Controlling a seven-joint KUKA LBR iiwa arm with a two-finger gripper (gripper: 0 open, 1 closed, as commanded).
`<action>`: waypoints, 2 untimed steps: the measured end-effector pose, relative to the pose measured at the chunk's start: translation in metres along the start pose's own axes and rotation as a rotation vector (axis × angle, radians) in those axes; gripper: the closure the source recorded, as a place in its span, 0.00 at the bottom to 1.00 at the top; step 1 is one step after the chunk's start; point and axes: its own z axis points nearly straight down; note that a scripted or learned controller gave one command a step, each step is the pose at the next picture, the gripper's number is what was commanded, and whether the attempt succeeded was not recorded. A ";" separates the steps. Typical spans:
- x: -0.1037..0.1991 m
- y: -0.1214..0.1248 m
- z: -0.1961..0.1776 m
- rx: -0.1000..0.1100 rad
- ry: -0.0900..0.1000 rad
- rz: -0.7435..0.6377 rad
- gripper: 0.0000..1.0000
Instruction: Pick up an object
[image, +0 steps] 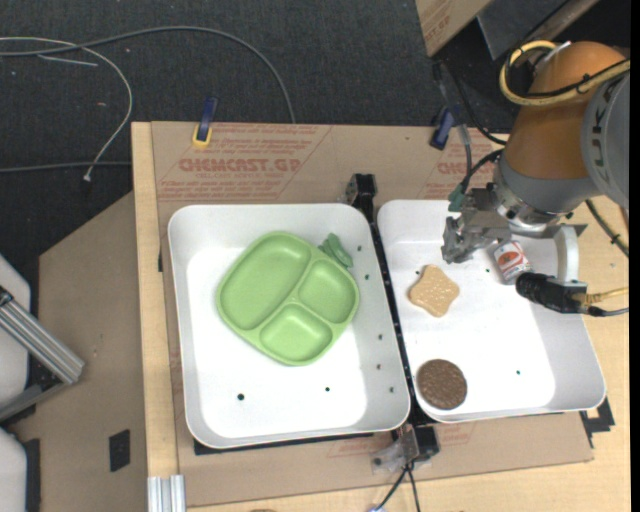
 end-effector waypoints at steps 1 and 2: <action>0.062 -0.004 -0.004 0.000 0.000 -0.001 1.00; 0.115 0.004 -0.013 -0.005 -0.001 0.000 1.00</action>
